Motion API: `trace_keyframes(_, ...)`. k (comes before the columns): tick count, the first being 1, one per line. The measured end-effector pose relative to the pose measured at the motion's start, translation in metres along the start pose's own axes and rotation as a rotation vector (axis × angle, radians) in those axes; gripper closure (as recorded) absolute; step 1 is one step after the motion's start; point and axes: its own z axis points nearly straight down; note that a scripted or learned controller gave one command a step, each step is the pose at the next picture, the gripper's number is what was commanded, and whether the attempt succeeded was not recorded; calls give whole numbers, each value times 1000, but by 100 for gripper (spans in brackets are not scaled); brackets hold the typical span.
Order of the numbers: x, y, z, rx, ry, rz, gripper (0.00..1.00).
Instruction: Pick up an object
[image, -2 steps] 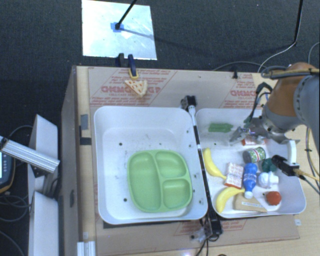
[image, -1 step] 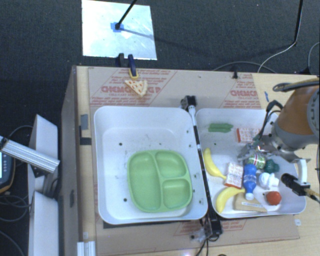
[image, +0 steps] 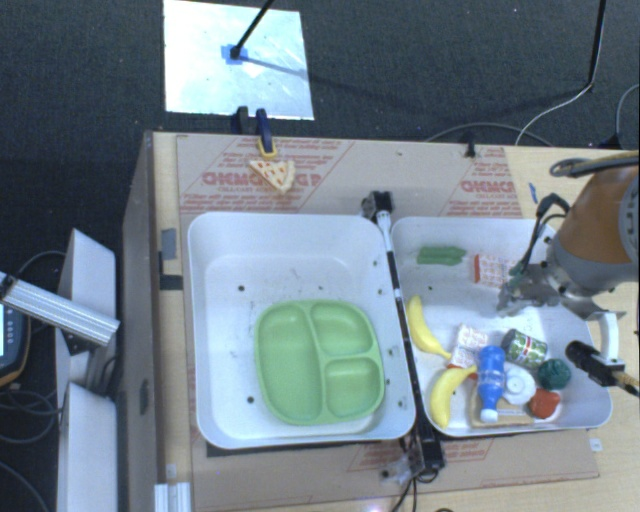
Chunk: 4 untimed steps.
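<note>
We see the gripper (image: 522, 292) low in the right bin (image: 440, 235), at the frame's right; whether it grips anything we cannot tell. Below it crowd a green can (image: 525, 348), blue bottle (image: 490, 380), two bananas (image: 428, 330) and a red ball (image: 544, 403). The bin's upper left floor lies open. The left bin (image: 215, 250) holds a green divided plate (image: 320, 360). The cardboard's red print is unreadable.

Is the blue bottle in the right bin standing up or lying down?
Lying down. The blue bottle lies lengthwise on the right bin floor, white cap toward the near wall, beside a banana.
</note>
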Motion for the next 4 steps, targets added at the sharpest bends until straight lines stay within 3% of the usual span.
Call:
trace_keyframes(1,0,0,0,0,0,0,0)
trace_keyframes(3,60,-84,12,7,3,2,0)
trace_keyframes(4,16,76,-17,4,1,-2,0)
